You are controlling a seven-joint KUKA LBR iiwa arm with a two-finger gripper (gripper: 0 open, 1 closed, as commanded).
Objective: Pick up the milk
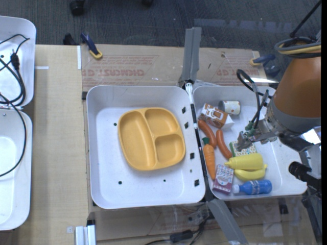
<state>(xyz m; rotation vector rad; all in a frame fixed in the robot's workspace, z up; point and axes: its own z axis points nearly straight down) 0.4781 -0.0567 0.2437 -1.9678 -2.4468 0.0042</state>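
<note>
Nearest, milk carton [223, 178] lies lengthwise toward the camera, touching blue bottle [254, 188], beside carrot [209, 160]; gripper [249, 138] fingers' state unclear.

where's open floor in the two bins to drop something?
Left bin: bare floor all around the yellow divided plate, widest along the front wall and the left wall. Right bin: crowded from the milk carton down past the carrot to the blue bottle; the gripper hangs over it.
</note>
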